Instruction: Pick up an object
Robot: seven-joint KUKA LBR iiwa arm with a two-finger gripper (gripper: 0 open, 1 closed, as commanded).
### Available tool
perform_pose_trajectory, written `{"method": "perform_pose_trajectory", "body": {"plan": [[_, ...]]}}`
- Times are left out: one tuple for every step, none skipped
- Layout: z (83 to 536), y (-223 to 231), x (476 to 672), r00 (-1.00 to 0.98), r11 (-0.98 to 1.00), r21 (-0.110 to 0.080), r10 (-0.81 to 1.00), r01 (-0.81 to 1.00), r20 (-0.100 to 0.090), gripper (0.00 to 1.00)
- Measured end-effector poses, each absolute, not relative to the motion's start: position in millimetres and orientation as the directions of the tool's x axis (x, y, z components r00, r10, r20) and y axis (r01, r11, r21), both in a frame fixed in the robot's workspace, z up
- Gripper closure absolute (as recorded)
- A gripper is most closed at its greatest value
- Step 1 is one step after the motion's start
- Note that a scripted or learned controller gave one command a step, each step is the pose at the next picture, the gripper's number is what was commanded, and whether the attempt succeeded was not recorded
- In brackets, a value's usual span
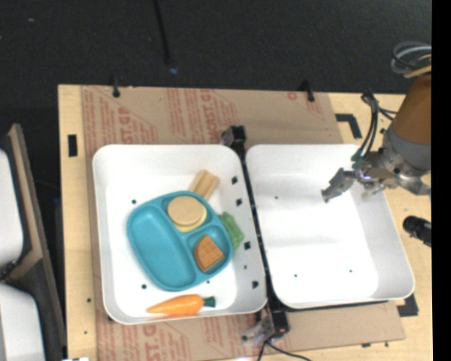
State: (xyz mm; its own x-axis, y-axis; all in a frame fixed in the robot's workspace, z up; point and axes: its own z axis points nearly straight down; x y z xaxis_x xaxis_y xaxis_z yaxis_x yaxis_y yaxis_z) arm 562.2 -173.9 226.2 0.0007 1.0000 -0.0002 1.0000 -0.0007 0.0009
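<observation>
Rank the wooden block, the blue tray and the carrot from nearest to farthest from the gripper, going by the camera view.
1. Wooden block, at the top of the left bin, nearest the gripper over the right bin.
2. Blue tray, mid left bin, holding a round biscuit and a waffle piece.
3. Carrot, along the left bin's bottom edge, farthest.

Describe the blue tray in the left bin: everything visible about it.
The blue tray is a rounded, plastic-looking divided plate lying flat and angled in the left bin. One long compartment holds nothing; a round tan disc and a brown waffle-like piece fill two smaller ones. A green item sits at its right edge.
</observation>
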Motion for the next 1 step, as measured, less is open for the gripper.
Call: {"method": "perform_pose_trajectory", "body": {"plan": [[218.8, -214.0, 552.6, 0.004, -0.004, 0.0, 1.0, 1.0, -0.001, 0.0]]}}
